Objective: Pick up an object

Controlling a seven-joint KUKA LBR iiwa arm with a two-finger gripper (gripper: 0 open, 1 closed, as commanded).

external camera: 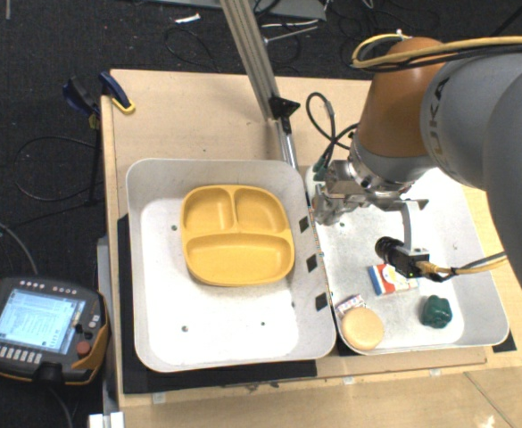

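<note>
— Where is your gripper (pixel 325 205)?
— Low at the right bin's (pixel 475 217) left wall; whether it's spread or pinched, I cannot tell.
— And the objects?
— A small box (pixel 392 280), green lump (pixel 436 311) and tan disc (pixel 363 327) along that bin's near edge. A yellow plate (pixel 237 235) fills the left bin (pixel 153 266).

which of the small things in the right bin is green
The dark green lump by that bin's near right corner; the round piece is tan, the box red, white and blue.
</note>
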